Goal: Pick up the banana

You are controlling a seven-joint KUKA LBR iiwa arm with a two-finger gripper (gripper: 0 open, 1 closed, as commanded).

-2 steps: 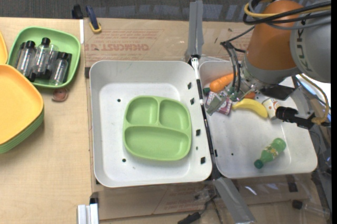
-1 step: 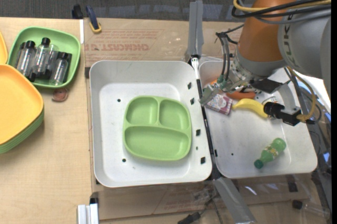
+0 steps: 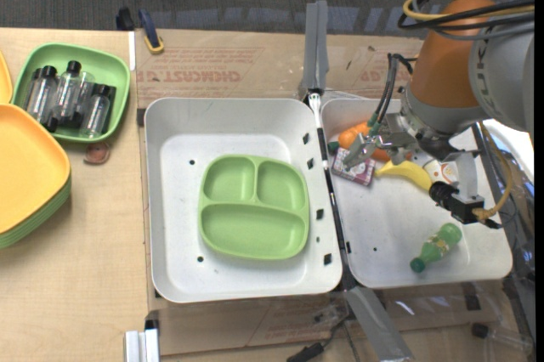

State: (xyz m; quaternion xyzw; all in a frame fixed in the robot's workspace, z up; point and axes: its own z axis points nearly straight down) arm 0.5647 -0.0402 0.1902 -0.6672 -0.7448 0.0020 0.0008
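Observation:
The yellow banana [image 3: 409,173] lies in the right bin [image 3: 382,254], curving from its middle toward the right wall. My gripper [image 3: 364,149] hangs low over the bin's upper left part. It is just above and left of the banana's left end, over an orange fruit [image 3: 351,135] and a purple-and-white packet [image 3: 355,170]. I see nothing of the banana lifted off the bin floor. The grey arm with its orange band [image 3: 455,54] comes in from the upper right.
A green bottle [image 3: 437,247] lies in the right bin's lower right corner. The left bin [image 3: 170,207] holds a green divided plate [image 3: 253,206]. At the far left stand a green tray of vials [image 3: 72,93] and stacked yellow plates [image 3: 25,173].

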